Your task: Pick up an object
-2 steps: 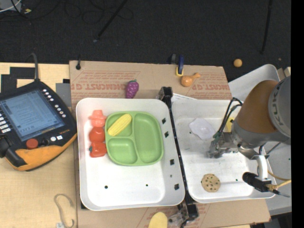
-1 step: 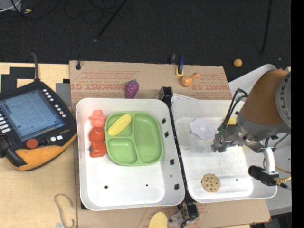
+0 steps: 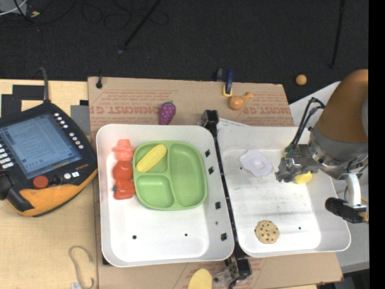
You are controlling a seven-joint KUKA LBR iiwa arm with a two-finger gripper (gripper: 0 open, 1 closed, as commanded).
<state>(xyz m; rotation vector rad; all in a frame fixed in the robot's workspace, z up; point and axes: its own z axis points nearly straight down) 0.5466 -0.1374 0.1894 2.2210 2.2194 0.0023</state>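
Camera view: two white bins are seen side by side on the bench. In the left bin a green tray is set, with a corn cob lying in its upper left compartment; a red-orange toy stands just beside the tray's left edge. In the right bin a clear cup lies near the upper middle and a cookie near the lower rim, the two well apart.

The arm is brought in from the right, and the gripper is lowered into the right bin. A small yellow piece is seen just beside it, partly hidden by the wrist. Whether that piece is between the fingers cannot be told, nor can the width of the pincer be made out; the metal parts are blurred together.

The yellow piece is judged to be the thing aimed at. It is probably light, hard and smooth plastic, so it may slip or skid on the bin floor if pinched off-centre. A hold across its narrow middle would be safest. The cup, by contrast, would likely crumple under a firm squeeze.
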